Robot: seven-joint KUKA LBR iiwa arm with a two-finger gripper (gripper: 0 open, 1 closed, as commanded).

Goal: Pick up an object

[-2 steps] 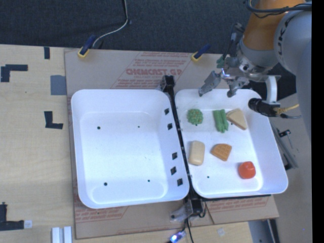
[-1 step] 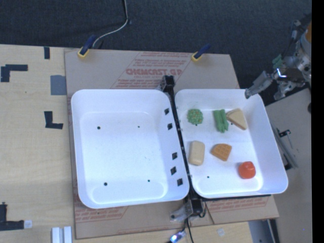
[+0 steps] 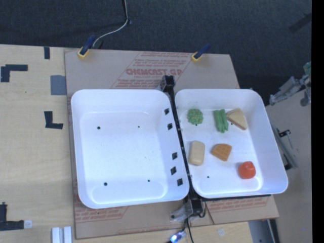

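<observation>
5 toy foods (image 3: 221, 151) in right bin (image 3: 215, 182), roomy left bin (image 3: 121, 156), fingers (image 3: 291, 87) beyond right rim, opening unclear

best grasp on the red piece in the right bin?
Come straight down on the red piece and close across its rounded middle. It looks compact and squat, so no axis seems clearly better. It sits apart from the orange wedge, but near the right bin's lower right wall, so aligning the gripper's closing direction along that wall probably gives the best clearance.

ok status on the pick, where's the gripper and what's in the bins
Gripper at far right edge, outside the bins. Five items in right bin, none picked: red piece nearest front right corner. Nothing blocking.
</observation>
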